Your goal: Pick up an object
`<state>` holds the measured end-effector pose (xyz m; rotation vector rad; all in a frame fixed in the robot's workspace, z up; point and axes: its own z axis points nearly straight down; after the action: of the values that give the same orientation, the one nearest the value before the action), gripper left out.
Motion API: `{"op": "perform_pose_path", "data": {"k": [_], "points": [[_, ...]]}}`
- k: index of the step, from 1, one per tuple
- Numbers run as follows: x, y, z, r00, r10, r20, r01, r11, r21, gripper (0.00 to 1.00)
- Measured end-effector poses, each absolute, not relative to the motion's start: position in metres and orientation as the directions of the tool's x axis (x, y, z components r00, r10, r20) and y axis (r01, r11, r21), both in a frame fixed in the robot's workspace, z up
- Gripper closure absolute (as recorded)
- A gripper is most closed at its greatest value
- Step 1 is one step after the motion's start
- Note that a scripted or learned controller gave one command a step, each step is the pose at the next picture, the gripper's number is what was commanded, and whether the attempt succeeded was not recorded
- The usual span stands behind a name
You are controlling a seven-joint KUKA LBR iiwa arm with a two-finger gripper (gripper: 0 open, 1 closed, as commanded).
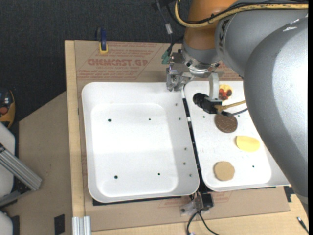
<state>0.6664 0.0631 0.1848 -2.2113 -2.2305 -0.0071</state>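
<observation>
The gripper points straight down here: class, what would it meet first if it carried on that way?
The gripper hangs over the far end of the ridge where the left bin and right bin meet. Going straight down, it would probably meet those rims first, though depth is hard to judge from this slanted view.

Brown disc, yellow piece and tan disc lie flat, apart.

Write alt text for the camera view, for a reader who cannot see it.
A grey robot arm with an orange band reaches in from the right, its gripper above the far end of the seam between two shallow white bins. The right bin holds a dark brown disc, a yellow piece and a tan disc, with small objects by the arm; the left bin adjoins it.
</observation>
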Motion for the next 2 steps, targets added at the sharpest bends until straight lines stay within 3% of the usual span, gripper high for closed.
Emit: {"op": "perform_pose_path", "data": {"k": [2], "points": [[0.666,0.232,0.193,-0.009,1.0,0.005,1.0,0.009,0.005,1.0]]}}
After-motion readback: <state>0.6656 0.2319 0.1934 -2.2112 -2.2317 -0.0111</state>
